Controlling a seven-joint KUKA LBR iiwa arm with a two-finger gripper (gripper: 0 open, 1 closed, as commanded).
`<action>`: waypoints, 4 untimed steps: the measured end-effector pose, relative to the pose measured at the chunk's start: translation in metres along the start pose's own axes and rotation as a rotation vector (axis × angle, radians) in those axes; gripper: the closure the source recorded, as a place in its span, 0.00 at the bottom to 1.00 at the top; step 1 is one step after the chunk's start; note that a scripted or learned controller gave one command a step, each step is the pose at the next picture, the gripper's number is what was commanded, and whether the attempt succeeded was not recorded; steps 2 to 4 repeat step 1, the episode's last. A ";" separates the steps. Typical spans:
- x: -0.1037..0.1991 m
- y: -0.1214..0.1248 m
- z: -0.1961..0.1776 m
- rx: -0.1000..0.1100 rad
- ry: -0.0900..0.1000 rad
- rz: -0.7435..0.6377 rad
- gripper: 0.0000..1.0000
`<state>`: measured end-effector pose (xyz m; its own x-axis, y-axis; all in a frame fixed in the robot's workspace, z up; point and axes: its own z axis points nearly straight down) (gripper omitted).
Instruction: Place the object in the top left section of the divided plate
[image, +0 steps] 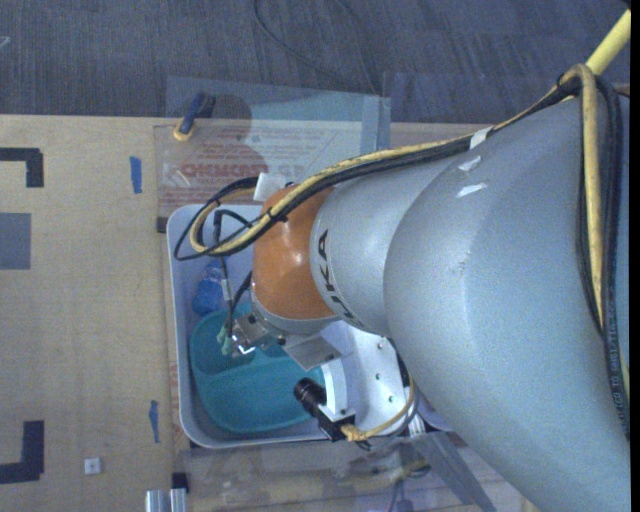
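Arm bulk hides most of the white bin (178, 300), where the hand (240, 340), its grip impossible to tell, hangs over the teal divided plate (240, 395), with a small blue object (208, 295) just up-left of it beside the plate's rim

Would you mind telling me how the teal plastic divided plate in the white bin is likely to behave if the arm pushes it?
The teal plastic divided plate looks smooth and thin, so it would probably slide easily across the white bin. It appears rigid rather than floppy. Its shallow, broad shape suggests it is unlikely to tip.
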<state>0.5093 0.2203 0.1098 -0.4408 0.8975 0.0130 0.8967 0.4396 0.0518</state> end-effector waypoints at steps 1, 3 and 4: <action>0.000 -0.001 0.004 0.001 -0.002 0.000 0.00; 0.000 -0.001 0.004 0.001 -0.002 0.000 0.00; 0.000 -0.001 0.004 0.001 -0.002 0.000 0.00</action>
